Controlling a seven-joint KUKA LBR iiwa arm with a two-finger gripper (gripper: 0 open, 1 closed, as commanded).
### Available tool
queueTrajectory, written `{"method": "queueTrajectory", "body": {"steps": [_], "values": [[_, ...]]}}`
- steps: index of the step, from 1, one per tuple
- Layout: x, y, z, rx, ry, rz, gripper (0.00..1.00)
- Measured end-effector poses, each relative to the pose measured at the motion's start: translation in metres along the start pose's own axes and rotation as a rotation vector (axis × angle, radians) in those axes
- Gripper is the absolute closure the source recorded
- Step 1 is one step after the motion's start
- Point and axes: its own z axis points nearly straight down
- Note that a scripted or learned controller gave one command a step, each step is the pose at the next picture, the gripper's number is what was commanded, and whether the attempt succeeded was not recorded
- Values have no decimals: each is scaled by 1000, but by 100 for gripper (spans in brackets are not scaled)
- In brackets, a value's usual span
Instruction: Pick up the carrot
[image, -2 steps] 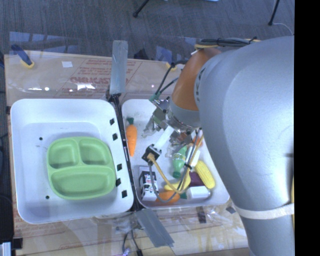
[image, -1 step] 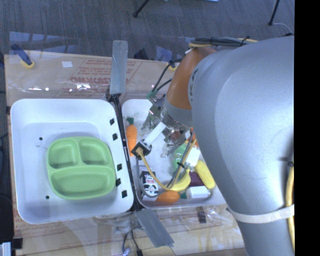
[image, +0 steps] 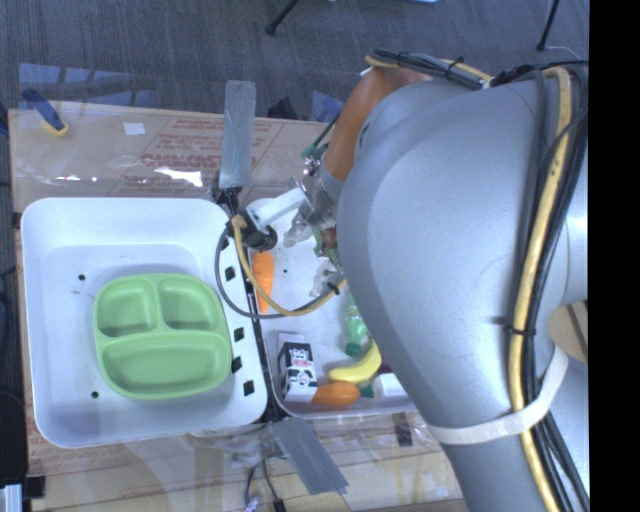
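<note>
The big grey robot arm (image: 450, 250), with its orange band at upper centre, covers most of the right half of the frame and hides much of the right-hand shallow white plastic bin (image: 300, 405), whose near wall shows at lower centre. The left-hand shallow white plastic bin (image: 40, 300) fills the left half and holds a pale green three-compartment plastic tray (image: 160, 335).

In the visible strip of the right bin lie a yellow toy banana (image: 358, 368), a round orange fruit-like piece (image: 335, 394) just below it, a green item (image: 354, 330) above the banana that is too far under the arm to name, and a small black-and-white carton (image: 296, 366).

The small orange carrot (image: 263, 274) lies at centre frame, near the right bin's left wall, partly crossed by a looping cable (image: 235, 285). The two-finger gripper (image: 318, 235) sits at centre, just to the right of and above the carrot, with nothing orange seen between its parts; whether the jaws are released or clenched I cannot tell, as the tips blur into cables and bin.

This looks like the approach step. The next move likely calls for shifting left over the carrot and descending, clear of the cable and bin wall.
</note>
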Motion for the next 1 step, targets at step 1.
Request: {"method": "queueTrajectory", "body": {"steps": [1], "values": [[-58,-38,1,1,-1,49,0]]}}
